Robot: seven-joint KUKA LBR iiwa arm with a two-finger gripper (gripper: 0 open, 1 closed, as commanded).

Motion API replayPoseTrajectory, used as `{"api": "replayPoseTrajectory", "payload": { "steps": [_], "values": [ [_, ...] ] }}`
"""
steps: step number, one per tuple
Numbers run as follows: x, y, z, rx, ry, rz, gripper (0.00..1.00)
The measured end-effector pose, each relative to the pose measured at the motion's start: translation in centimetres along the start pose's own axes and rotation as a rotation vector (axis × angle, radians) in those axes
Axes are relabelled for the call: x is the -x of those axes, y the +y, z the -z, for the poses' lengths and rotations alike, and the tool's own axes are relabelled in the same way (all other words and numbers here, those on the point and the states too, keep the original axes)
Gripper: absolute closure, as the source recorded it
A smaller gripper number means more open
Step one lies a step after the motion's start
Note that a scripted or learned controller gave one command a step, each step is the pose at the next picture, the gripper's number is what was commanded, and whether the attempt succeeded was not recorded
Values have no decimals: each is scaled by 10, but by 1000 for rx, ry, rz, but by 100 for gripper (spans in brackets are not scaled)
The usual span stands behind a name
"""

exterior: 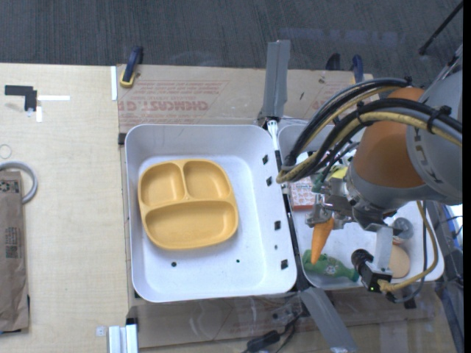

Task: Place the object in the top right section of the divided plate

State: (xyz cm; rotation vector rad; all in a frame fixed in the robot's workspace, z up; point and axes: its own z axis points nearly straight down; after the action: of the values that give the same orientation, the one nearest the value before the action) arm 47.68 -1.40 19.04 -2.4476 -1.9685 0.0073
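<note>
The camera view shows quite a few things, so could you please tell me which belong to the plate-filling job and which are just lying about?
Job:
- divided plate, yellow, in the left bin
- toy carrot, at the end effector, over the right bin

Lying about:
- green item in the right bin
- brown paper bag
- cardboard sheet
- blue clamp

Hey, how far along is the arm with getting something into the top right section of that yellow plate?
Early. The divided plate in the left bin holds nothing yet. The gripper is over the right bin, with a carrot hanging just beneath; whether it's gripped is unclear. Carrying it across and placing it remain.
</note>
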Motion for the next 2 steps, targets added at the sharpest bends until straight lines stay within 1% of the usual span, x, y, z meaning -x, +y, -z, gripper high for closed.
{"api": "replayPoseTrajectory", "payload": {
  "steps": [1, 2],
  "values": [
    [-81, -18, 0, -1, 0, 517, 100],
    [-150, -31, -50, -2, -1, 289, 100]
  ]
}}
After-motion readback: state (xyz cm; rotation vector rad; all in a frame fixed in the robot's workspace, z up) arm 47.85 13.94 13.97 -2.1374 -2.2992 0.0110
